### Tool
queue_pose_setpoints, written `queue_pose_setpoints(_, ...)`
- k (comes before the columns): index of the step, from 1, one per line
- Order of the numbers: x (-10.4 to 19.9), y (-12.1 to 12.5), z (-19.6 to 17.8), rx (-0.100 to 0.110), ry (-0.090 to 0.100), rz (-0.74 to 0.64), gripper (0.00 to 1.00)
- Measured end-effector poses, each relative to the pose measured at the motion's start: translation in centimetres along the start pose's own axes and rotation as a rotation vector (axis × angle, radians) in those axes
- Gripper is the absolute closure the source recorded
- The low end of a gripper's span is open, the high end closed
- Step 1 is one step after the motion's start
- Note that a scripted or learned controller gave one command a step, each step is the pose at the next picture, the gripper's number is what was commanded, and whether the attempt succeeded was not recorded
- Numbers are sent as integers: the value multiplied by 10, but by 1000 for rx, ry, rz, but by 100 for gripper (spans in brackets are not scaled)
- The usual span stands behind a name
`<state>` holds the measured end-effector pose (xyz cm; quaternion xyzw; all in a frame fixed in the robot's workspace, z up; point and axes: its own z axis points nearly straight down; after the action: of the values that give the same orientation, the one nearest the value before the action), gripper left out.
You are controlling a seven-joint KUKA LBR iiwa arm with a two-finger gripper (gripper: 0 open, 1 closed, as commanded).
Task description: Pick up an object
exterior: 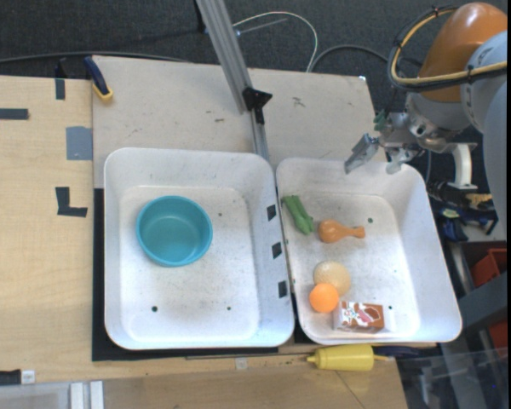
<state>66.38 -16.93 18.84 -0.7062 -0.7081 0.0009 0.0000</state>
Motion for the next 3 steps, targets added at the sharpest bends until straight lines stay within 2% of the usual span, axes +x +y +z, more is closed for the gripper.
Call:
queue_pose_setpoints(1,0,0,0,0,0,0,0)
queue_pose_setpoints(3,6,-9,102,6,1,0,0)
